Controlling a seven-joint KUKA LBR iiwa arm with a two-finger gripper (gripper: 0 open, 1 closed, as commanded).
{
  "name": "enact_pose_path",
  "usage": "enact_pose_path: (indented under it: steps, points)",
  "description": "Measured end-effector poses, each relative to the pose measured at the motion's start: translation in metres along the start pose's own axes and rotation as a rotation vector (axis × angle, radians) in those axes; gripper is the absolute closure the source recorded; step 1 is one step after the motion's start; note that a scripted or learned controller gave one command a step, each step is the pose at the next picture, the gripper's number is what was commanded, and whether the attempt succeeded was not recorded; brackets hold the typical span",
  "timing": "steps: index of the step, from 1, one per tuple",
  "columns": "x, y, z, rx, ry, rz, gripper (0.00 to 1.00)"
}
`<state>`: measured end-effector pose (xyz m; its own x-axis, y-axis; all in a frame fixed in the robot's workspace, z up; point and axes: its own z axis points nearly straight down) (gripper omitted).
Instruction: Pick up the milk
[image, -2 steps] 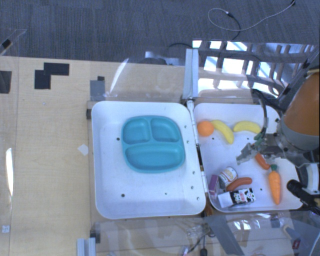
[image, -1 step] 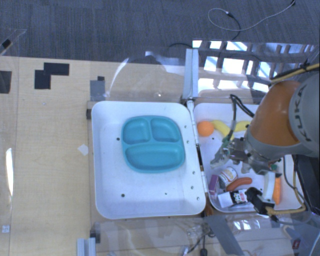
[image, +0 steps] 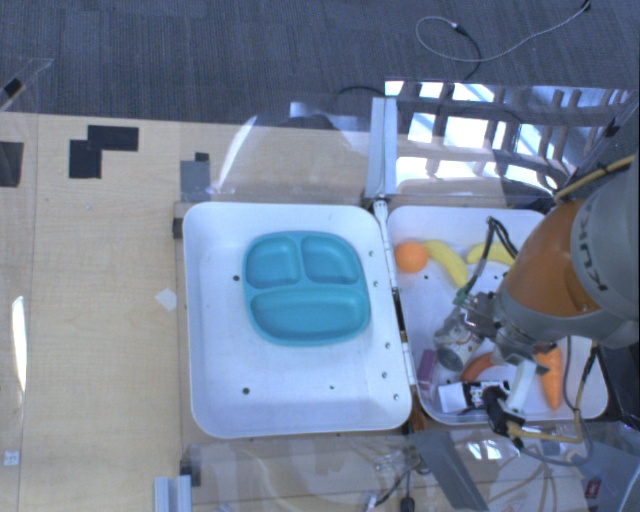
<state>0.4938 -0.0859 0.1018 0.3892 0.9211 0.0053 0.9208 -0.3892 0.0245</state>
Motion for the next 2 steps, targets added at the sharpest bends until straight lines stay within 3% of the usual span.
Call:
enact_pose_path:
  steps: [1,2]
  points:
    - [0.001,-0.002,-0.006,0.009,0.000,-0.002,1.00]
    - [0.042,-0.022,-0.083,0.021,-0.001,-0.180,1.00]
